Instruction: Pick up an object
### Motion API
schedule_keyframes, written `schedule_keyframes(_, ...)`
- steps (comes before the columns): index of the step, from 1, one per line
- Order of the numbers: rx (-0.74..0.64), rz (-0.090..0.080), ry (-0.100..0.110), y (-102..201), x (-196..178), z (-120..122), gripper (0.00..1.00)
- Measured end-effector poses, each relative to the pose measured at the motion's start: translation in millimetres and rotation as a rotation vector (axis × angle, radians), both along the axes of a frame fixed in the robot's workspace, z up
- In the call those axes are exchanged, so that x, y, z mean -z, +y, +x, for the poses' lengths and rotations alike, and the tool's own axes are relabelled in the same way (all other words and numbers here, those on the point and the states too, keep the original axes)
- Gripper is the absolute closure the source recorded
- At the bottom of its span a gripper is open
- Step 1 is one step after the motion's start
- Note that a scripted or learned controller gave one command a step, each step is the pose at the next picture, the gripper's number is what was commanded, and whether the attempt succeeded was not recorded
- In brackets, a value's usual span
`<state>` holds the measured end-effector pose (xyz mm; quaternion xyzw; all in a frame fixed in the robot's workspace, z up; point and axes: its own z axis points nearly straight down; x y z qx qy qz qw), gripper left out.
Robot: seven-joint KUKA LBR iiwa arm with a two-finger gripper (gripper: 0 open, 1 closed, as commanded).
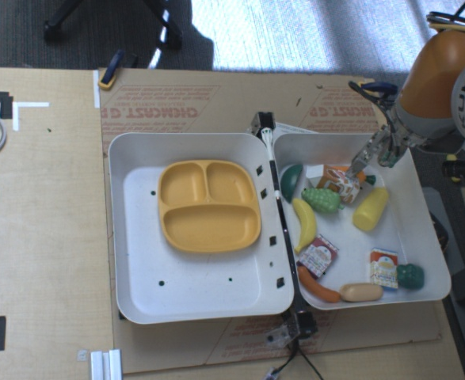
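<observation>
My gripper hangs open over the back of the right bin, its fingers spread and nothing between them. Just left of and below it lies an orange-and-white snack packet. A yellow bottle-like toy sits below the gripper. Further left are a bumpy green toy, a banana and a dark green vegetable. Near the front lie a red-and-white packet, a small carton, a dark green broccoli piece, an orange carrot and a tan sausage.
The left bin holds a yellow divided plate. A raised divider runs between the two bins. Cardboard lies under both bins, and the grey-and-orange arm reaches in over the right bin's far right corner.
</observation>
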<state>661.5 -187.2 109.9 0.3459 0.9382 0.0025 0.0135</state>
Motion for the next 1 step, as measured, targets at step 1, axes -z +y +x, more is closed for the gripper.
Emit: schedule_keyframes(1, 0.083, 0.005, 0.023, 65.2, -92.9, -41.2, 1.0)
